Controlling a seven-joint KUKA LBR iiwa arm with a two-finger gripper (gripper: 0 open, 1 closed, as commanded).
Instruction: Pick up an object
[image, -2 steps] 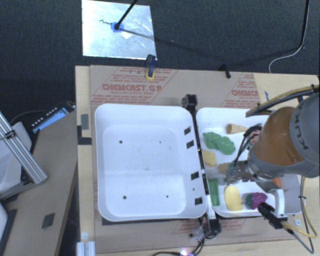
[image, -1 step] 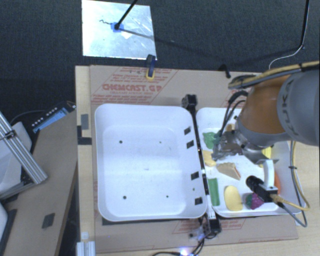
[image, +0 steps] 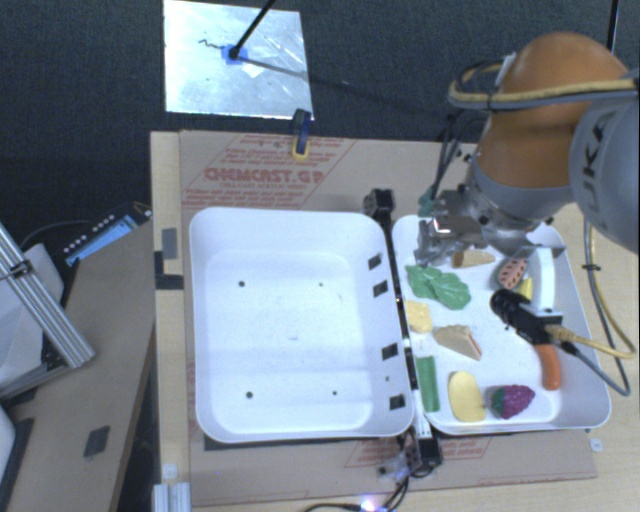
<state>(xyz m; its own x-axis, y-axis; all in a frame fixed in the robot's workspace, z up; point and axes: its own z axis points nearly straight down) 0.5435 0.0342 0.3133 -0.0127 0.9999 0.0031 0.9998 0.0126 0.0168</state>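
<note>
- Here, the arm (image: 545, 120) reaches in from the right, its orange band bulking large in the upper right of the view, and the gripper (image: 435, 240) hangs over the far left corner of the right bin (image: 588, 398)
- Whether the gripper is open or closed cannot be told: its tip is a blur of grey metal against the white bin, and I cannot tell whether it grips anything
- All the things to pick lie in the right bin; the left bin (image: 290, 330) sits just beside it, the two rims meeting down the middle of the bench
- A green lettuce leaf (image: 442, 286) lies just on the near side of the gripper; whether the two touch is unclear
- A pale tan piece (image: 473, 258) lies just to the right of the gripper, with a reddish oval piece (image: 513, 271) and a white bar (image: 545, 275) further right, near the far wall
- Along the left wall, nearer the camera, come a yellow cheese-like block (image: 418, 317) and then a green stick (image: 428, 383) lying lengthwise against the rim
- A tan wedge like a sandwich half (image: 458, 341) sits near the middle of the bin
- At the near end a yellow oval piece (image: 465, 396) lies just beside a purple grape bunch (image: 512, 400), and an orange carrot-like piece (image: 550, 368) lies to their right
</note>
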